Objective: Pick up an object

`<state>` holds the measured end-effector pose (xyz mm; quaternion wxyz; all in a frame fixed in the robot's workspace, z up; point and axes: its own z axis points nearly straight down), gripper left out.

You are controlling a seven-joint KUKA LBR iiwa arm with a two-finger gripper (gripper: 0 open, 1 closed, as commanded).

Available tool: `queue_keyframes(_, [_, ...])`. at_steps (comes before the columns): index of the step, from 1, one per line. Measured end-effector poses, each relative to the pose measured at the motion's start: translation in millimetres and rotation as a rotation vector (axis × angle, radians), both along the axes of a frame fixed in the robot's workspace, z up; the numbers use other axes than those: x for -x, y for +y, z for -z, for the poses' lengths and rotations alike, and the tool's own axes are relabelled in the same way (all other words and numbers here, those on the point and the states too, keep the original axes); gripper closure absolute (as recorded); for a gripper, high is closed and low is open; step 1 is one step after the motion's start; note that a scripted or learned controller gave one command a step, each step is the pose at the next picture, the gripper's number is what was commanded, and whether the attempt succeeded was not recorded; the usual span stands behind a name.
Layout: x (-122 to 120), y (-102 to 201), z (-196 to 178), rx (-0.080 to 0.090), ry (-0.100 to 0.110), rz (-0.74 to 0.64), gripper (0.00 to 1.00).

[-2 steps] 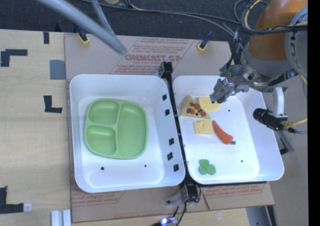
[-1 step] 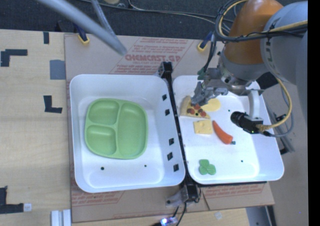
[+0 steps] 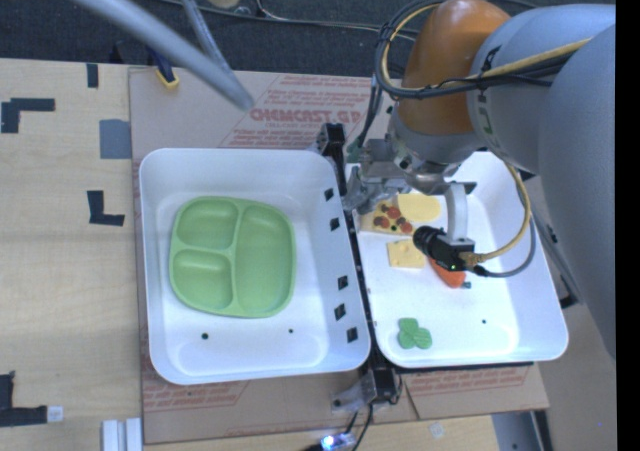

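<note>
Camera view: gripper point(image 3: 392, 207) low in right bin point(image 3: 520, 339); its opening cannot be judged. Cheese slice point(image 3: 405, 255) lies just below it; green toy point(image 3: 413, 335) farther below.

**Materials and Surface Finish**

Left bin point(image 3: 160, 239) and right bin point(image 3: 520, 324): white moulded plastic, smooth, slight sheen. Divided green plate point(image 3: 233, 257): plastic, smooth, satin. Sheet beneath the bins point(image 3: 290, 109): brown cardboard, matt, printed red. Table point(image 3: 60, 269): pale wood-grain, matt, with dark tape marks. Arm shell point(image 3: 570, 89): grey, smooth, semi-gloss; orange band point(image 3: 450, 49) glossy with highlights. Green leafy toy point(image 3: 413, 335): plastic-looking, matt.
</note>
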<state>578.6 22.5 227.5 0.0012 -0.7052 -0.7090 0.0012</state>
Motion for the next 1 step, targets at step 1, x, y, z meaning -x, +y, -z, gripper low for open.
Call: queue_keyframes(1, [0.3,43.3,1.5,0.000,-0.001,0.000,1.00])
